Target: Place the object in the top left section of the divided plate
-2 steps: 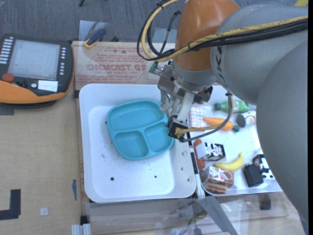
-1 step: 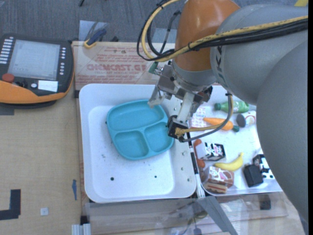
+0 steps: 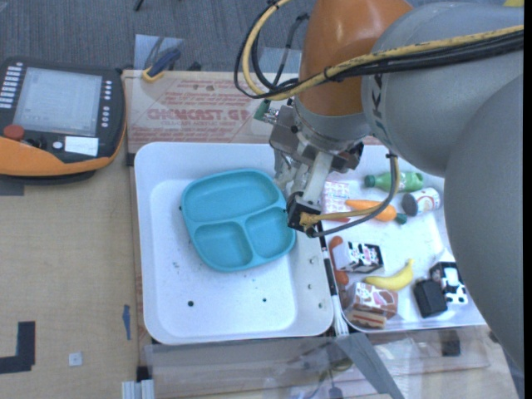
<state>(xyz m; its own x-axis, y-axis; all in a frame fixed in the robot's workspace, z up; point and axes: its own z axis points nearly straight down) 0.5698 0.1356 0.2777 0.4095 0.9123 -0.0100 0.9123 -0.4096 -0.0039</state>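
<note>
Bins, white, shallow: 2, namely left bin [image 3: 162,256] and right bin [image 3: 436,235]. Plate [image 3: 237,219], blue, divided: 1, with 3 sections, in left bin. Right bin holds: carrot [image 3: 370,209], 1; green bottle [image 3: 392,179], 1; white bottle [image 3: 422,199], 1; banana [image 3: 392,278], 1; black-and-white carton [image 3: 364,257], 1; brown layered slice [image 3: 371,306], 1; black block [image 3: 430,298], 1; cow-patterned piece [image 3: 451,279], 1; small red piece [image 3: 336,243], 1, kind unclear. On the desk [image 3: 75,264] beside the bins: pendant [image 3: 58,119], 1; cardboard sheet [image 3: 191,115], 1.
</note>
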